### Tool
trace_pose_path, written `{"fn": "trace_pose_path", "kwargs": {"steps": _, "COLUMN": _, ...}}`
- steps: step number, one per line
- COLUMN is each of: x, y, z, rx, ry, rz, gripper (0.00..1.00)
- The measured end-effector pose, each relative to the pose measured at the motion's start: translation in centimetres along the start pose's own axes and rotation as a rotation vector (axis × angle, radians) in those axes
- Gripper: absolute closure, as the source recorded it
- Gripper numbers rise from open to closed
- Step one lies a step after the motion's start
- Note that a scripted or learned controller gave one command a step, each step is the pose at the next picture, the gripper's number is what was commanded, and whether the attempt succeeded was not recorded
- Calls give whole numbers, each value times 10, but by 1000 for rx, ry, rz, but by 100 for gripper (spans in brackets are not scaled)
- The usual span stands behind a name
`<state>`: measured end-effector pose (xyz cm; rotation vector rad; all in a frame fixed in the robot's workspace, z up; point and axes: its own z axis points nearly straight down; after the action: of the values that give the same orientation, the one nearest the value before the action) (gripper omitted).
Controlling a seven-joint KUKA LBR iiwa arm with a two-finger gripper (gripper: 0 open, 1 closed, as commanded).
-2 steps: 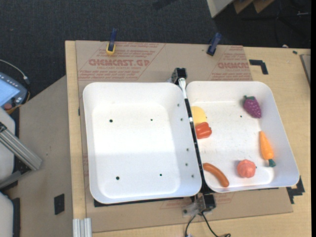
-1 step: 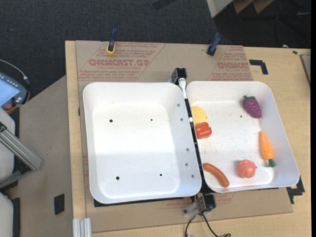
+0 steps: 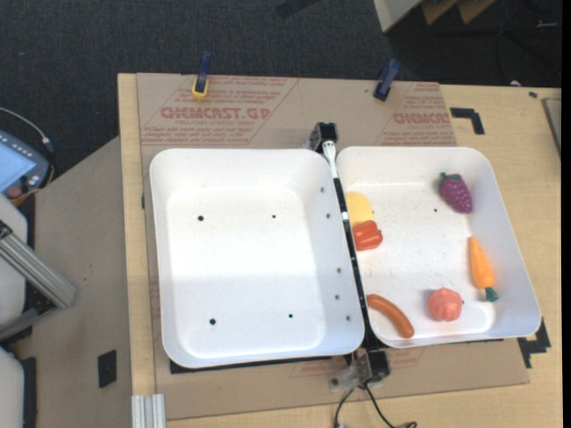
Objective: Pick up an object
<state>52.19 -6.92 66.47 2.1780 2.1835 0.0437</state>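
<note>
Six candidates, all in the right bin (image 3: 516, 279); places taken from the seam (image 3: 342, 230) where the two bins meet. Yellow piece (image 3: 359, 207) and red piece (image 3: 368, 235) lie against the seam's right side, touching each other, yellow toward the far end. Sausage (image 3: 391, 316) just right of the seam at its near end, lying slantwise. Pink round fruit (image 3: 445, 304) further right, near the front rim. Carrot (image 3: 482, 268) and grape bunch (image 3: 456, 193) well right of the seam, carrot lengthwise, grapes toward the far end. Left bin (image 3: 165, 239), on the seam's other side, holds nothing I would go for. How my gripper is set, apart or together, I cannot tell. Best pick, I judge: carrot or grapes, each standing free with bare floor round it. Come straight down and close across the carrot's narrow width. Avoid the yellow and red pair: the bin wall crowds one side, and a grab may catch both or slip off. Hard to make out: what the yellow and red pieces are, since they overlap; the red looks like a pepper. The carrot's green tip is very small.
</note>
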Motion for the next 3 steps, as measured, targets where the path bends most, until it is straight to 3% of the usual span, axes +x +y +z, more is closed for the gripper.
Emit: {"fn": "trace_pose_path", "kwargs": {"steps": 3, "x": 0, "y": 4, "z": -32, "rx": -17, "ry": -5, "rz": -1, "gripper": 100}}
